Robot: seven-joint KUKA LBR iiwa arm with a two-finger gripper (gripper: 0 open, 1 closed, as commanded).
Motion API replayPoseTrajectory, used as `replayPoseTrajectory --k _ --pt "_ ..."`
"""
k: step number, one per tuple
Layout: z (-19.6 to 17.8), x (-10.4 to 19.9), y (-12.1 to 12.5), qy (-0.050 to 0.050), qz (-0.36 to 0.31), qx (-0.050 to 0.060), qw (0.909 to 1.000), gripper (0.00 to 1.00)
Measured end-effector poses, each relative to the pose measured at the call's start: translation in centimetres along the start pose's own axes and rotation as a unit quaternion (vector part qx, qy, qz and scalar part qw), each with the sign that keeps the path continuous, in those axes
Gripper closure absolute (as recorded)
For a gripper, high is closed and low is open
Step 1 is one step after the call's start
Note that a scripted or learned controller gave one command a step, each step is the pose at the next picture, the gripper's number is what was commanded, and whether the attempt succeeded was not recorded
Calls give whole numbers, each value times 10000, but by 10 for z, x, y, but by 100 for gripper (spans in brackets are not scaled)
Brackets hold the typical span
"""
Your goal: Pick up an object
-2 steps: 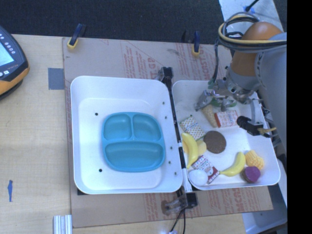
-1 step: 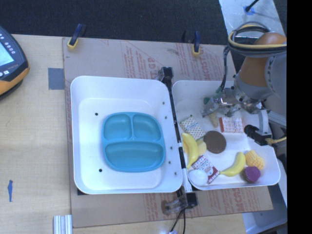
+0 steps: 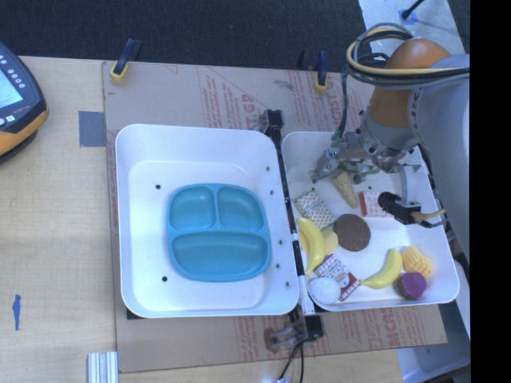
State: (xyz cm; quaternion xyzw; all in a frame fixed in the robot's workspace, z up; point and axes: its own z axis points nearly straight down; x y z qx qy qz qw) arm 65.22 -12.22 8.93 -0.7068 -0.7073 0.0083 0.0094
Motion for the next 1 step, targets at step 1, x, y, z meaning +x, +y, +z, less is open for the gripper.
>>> replayPoseTrajectory --k 1 --pt "-1 -55 -67 -12 11 -77 10000 0"
